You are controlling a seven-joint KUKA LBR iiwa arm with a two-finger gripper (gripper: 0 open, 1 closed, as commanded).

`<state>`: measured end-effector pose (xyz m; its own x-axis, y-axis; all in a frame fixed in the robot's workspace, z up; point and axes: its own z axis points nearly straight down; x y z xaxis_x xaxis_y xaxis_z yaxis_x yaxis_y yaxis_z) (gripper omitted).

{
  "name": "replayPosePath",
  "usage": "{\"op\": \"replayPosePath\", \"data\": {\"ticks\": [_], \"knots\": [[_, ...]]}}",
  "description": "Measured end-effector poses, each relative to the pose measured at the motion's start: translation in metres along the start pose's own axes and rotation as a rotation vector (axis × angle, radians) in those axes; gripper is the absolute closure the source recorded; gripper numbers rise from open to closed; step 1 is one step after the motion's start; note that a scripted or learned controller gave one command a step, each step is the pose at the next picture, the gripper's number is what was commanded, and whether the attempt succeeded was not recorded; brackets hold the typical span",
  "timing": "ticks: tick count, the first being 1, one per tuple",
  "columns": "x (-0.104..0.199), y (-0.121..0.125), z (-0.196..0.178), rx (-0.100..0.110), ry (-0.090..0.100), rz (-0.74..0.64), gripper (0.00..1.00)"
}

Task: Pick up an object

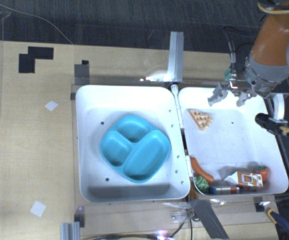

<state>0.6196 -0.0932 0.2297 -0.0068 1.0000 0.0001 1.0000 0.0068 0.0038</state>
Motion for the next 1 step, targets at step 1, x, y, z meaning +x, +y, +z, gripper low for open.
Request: {"op": "replayPosePath", "data": {"ticks": [1], "knots": [[0.0086, 0.0029, 0.091, 0.001, 0.0, 0.166, 0.0]]}}
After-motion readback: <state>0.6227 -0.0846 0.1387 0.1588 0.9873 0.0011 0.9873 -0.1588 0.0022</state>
